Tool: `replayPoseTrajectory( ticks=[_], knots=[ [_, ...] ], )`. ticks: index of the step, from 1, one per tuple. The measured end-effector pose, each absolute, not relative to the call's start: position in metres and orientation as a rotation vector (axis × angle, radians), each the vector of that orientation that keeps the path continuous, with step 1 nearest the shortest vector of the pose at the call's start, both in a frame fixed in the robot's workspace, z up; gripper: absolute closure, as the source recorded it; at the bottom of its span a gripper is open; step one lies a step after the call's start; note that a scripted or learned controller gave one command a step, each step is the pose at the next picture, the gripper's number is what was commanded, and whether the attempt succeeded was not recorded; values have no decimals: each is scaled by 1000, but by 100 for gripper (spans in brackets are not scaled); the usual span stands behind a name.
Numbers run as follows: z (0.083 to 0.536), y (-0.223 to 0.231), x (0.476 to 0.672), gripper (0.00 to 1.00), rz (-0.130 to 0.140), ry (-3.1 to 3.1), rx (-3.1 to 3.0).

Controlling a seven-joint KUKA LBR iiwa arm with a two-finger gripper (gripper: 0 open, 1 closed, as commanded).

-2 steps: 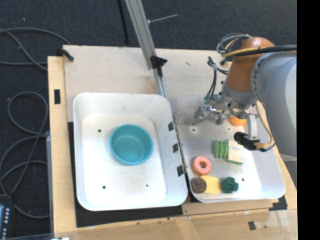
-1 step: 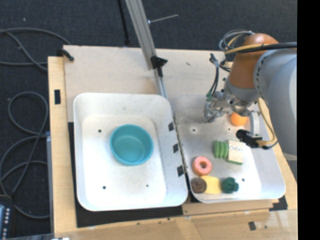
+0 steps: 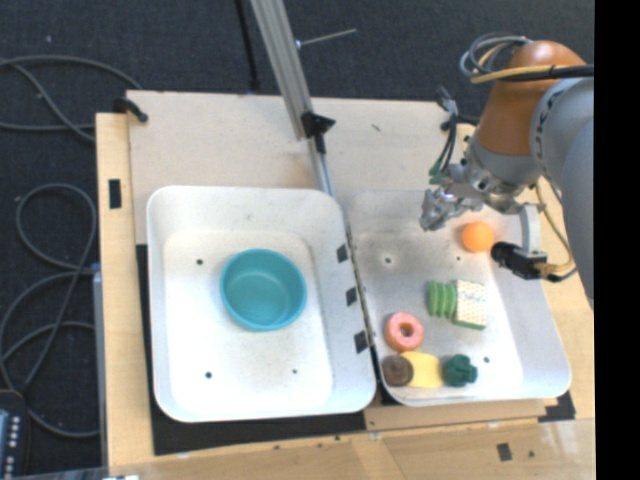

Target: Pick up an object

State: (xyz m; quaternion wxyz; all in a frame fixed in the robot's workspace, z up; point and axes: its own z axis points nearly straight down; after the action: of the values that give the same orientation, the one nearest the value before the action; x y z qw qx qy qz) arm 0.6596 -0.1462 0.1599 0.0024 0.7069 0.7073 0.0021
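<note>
The orange ball (image 3: 478, 236) sits in my right bin (image 3: 530, 368), just beside my gripper (image 3: 436, 214). It looks light, smooth and apt to roll; I'd pinch across its middle. My grip I cannot tell.

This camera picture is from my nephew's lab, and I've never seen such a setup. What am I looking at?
It is one camera's view, fixed above a bench and looking down at a slant. The grey and orange machine at right is a robot arm; its gripper hangs over the right bin, near an orange ball. That bin also holds a pink donut, a green and yellow sponge and other small toys. The left bin holds a teal bowl. I see nothing held.
</note>
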Motion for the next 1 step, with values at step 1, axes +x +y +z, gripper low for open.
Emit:
replayPoseTrajectory(
  ticks=[1],
  knots=[
    [208,-144,668,100,8,2221,2214]
  ],
)
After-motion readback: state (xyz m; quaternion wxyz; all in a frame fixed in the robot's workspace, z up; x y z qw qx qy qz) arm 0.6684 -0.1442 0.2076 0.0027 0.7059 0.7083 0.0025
